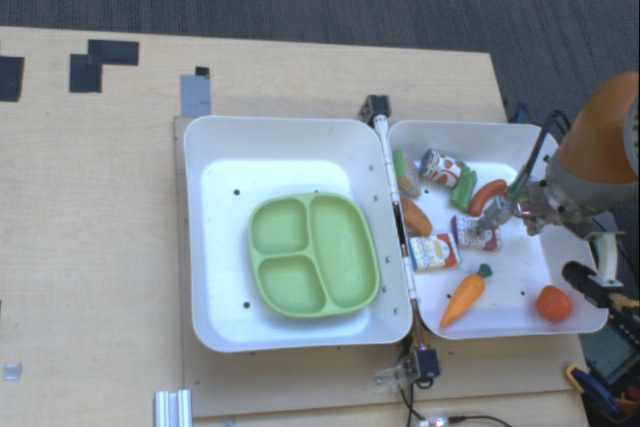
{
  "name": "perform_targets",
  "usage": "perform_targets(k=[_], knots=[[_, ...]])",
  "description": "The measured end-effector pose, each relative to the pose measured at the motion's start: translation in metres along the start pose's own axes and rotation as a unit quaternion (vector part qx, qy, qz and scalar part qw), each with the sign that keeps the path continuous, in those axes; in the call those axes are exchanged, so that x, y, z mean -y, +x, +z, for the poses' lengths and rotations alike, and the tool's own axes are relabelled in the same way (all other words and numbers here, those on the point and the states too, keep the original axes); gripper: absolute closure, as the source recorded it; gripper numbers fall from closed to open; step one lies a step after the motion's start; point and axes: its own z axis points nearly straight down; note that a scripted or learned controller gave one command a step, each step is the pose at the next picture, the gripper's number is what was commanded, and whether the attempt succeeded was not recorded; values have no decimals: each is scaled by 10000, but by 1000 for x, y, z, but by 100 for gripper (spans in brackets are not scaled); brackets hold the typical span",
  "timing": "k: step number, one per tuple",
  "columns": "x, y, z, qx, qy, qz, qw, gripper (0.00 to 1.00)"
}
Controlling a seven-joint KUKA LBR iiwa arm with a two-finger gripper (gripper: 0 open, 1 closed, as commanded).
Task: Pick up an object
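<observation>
The arm comes in from the right and its claw hangs low over the right bin, near that bin's middle. Whether the claw is open, closed or gripping anything cannot be told from this slanted look down; its tips are lost among the things lying under it.

Right at the claw, touching or nearly so, lies a red sausage, tilted, with a green pepper just beside it on the side away from the arm. Directly below the claw sits a small crumpled packet in dark and pink colours; I cannot tell if the claw touches it. Farther from the arm than the claw, a small white carton lies flat, and beyond that an orange piece rests against the wall between the two bins. Up and away from the claw, near the bin's far edge, lies a small can on its side. Toward the camera from the claw there is a toy carrot, lying slanted with its green top pointing back toward the claw. A tomato sits in the near corner on the arm's side, well apart from the claw.

Across the dividing wall, well away from the claw, the left bin holds a green divided plate with three sections. Both bins rest on the pale wooden bench.
</observation>
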Motion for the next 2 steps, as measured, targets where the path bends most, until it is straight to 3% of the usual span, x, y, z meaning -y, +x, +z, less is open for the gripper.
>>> perform_targets(k=[1,2], knots=[[56,82,12,11,-72,2,10000,0],[53,83,0,11,-114,0,9999,100]])
